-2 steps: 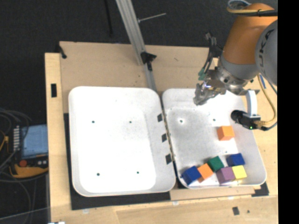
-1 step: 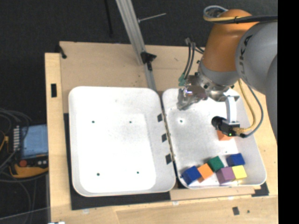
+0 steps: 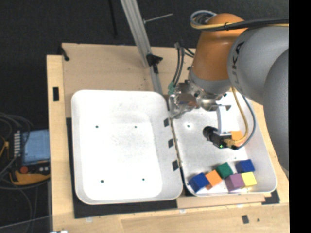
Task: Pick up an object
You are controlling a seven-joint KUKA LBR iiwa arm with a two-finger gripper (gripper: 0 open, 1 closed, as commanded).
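Observation:
Several small blocks lie clustered at the near end of the right bin (image 3: 194,130): a blue block (image 3: 198,181), an orange block (image 3: 213,178), a green block (image 3: 224,170), a purple block (image 3: 235,181), a yellow block (image 3: 249,179) and a second blue block (image 3: 245,166). My gripper (image 3: 176,105) hangs under the orange wrist band at the far left corner of the right bin, close to the wall shared with the left bin. It is well away from the blocks, and nothing shows held in it.
The left bin (image 3: 77,130) lies beside the right one. A slanted metal post (image 3: 141,38) rises behind the bins near my gripper. A black fitting with cables (image 3: 216,137) hangs from the wrist over the right bin. The bulky grey arm (image 3: 262,57) covers the far right.

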